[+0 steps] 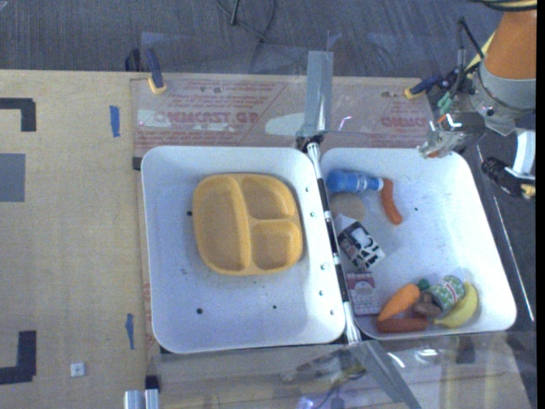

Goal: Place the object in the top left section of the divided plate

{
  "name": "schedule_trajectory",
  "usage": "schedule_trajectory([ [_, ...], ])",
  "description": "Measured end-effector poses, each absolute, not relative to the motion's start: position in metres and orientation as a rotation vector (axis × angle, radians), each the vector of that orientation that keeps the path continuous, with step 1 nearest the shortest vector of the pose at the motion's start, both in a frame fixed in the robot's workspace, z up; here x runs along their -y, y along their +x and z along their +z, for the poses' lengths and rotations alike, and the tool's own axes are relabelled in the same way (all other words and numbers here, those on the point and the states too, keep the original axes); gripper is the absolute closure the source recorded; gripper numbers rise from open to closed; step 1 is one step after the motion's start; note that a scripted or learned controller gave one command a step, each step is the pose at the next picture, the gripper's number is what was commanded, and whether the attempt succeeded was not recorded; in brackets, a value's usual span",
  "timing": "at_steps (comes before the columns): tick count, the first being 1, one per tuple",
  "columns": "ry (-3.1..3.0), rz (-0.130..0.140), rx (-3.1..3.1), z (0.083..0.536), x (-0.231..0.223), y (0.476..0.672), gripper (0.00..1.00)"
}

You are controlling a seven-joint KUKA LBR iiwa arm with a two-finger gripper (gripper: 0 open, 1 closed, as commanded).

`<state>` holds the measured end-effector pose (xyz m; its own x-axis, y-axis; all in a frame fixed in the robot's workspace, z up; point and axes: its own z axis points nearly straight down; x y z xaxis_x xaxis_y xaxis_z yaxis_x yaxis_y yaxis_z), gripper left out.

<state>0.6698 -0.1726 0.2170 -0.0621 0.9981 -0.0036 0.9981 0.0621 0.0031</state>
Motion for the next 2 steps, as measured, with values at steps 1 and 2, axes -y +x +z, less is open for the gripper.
schedule_trajectory([
  [1,2.015,0.000,-2.411,0.147,0.115,0.652,1.00],
  [2,1.643,0.000,-2.680,0.183,0.031,0.592,1.00],
])
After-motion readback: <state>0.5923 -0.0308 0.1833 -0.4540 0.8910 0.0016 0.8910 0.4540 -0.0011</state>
